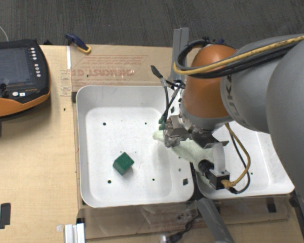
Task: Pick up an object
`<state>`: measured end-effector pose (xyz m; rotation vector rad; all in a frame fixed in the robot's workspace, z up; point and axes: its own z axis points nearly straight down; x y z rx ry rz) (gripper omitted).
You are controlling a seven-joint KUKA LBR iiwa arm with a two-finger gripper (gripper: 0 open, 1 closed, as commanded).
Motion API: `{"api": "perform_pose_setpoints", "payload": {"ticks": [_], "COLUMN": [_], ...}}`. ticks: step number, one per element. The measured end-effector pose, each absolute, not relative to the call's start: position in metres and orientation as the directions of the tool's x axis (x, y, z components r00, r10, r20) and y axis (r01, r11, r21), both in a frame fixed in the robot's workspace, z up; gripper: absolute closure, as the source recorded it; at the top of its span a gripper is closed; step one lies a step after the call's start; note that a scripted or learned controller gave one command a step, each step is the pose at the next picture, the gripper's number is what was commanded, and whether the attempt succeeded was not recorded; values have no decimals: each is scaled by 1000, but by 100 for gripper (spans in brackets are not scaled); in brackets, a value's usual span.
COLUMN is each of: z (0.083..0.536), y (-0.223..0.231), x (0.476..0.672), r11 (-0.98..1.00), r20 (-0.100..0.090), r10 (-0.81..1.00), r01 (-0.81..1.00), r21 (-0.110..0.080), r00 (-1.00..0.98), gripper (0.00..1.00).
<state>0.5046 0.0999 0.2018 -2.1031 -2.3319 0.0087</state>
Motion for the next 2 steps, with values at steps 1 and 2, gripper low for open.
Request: {"api": "perform_pose_setpoints", "payload": {"ticks": [1,2], "z": [198,191], "y": [99,72], "x": [477,477], "r11": [64,-72], "r20": [-2,-2], "r10": [998,997], "r01": [998,997], "r21": [-4,-4], "r00": [-64,72], "gripper": [100,100]}}
